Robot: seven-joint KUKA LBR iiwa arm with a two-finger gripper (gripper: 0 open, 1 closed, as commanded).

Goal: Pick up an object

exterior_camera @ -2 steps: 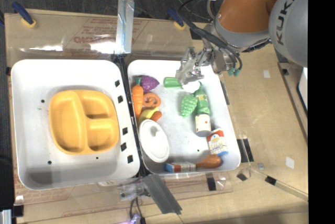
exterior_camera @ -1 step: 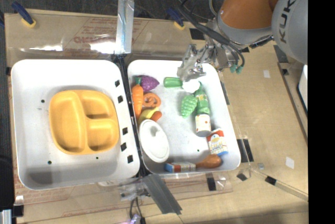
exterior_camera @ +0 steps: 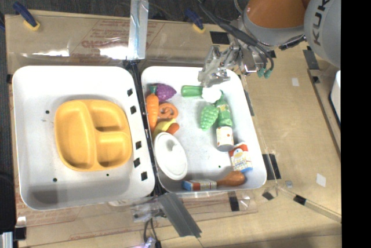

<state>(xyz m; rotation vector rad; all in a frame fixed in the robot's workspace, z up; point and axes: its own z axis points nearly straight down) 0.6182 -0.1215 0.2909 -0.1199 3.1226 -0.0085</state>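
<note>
A marker and sausage lie along the right bin's near wall. The pincer hovers at the far edge above a green tube; how wide it stands I cannot tell. Crowded toys may deflect a grasp, I judge.

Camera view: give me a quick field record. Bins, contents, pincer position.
left bin: holds a yellow divided tray
right bin: toy food and small items
right bin items: carrot, purple grapes, green grapes, white bowl, green bottle
pincer: over the right bin's far edge, near a green item
pincer hold: nothing seen between its fingers
</note>
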